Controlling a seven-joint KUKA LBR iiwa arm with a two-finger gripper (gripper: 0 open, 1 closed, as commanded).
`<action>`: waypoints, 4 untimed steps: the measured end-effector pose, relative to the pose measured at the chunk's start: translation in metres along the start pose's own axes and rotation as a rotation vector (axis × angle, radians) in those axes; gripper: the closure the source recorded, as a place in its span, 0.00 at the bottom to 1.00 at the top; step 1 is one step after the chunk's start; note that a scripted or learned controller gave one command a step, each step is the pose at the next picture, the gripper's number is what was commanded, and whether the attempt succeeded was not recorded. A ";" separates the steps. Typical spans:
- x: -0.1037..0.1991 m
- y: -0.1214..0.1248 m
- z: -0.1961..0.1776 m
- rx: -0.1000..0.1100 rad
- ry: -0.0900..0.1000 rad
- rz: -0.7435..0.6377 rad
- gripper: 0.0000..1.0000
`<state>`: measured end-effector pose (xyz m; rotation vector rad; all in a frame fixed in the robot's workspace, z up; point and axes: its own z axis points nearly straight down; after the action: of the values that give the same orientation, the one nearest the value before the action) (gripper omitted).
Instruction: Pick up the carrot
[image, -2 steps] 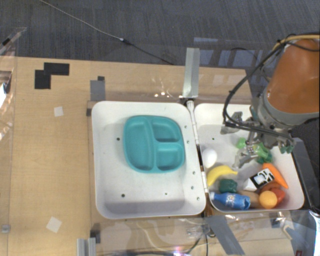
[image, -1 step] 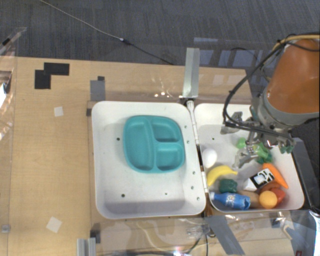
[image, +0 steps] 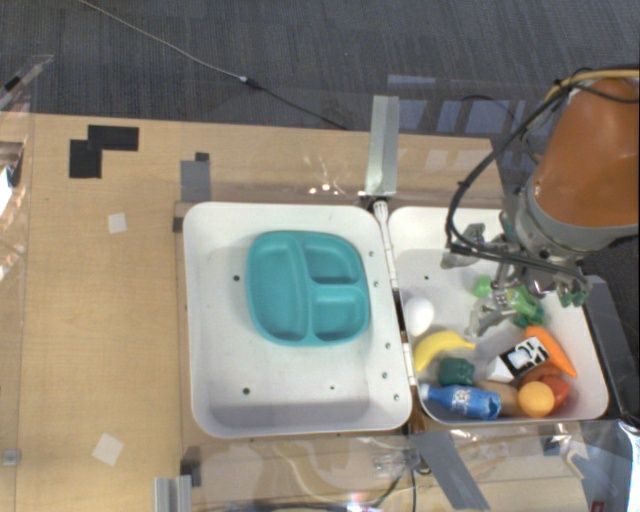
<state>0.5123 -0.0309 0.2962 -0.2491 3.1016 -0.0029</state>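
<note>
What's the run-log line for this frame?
tool: above right bin | long orange carrot: lying in right bin, ungrasped | teal divided plate: left bin

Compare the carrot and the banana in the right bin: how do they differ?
The carrot is orange and tapered, lying aslant near the bin's right side; the banana is yellow and curved, lying nearer the divider. The carrot sits just below the gripper; the banana lies further left of it. Both rest in the right bin among other toy foods.
</note>
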 end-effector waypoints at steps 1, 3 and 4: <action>0.015 0.044 0.113 -0.009 0.027 -0.223 0.00; 0.003 0.019 0.059 -0.004 0.019 0.029 0.00; 0.003 0.019 0.059 -0.003 0.020 0.029 0.00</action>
<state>0.5079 -0.0127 0.2366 -0.2050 3.1253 0.0006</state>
